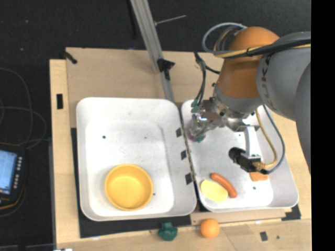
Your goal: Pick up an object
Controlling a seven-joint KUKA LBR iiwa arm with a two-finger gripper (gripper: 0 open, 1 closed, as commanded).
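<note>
I have the gripper (199,125) low at the right bin's (282,192) far-left edge, finger state unclear; next, close and lift.

My arm (285,67) reaches in from the right, grey and thick, with the orange band (243,61) bulging above my wrist. My gripper (199,125) hangs low at the arm's left end (its tip blurred and small), pointing down and a little leftward.
</note>
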